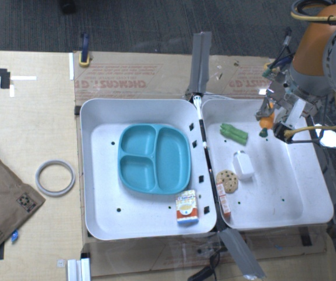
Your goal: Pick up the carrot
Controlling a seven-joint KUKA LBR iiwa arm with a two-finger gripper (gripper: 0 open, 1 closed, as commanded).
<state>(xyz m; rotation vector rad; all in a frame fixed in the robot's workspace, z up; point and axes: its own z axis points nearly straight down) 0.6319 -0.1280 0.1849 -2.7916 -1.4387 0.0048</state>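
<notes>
The grey KUKA arm (326,51) with its orange band above the wrist reaches in from the right edge of the camera view and bends down toward the far right corner of the bench. Its two-finger gripper (267,120) hangs low there, pointing down and leftward, with a small orange carrot (266,122) between its fingertips.

One fixed camera looked down at a slant on the bench (27,127); the arm (317,45) entered at 3 o'clock.
</notes>
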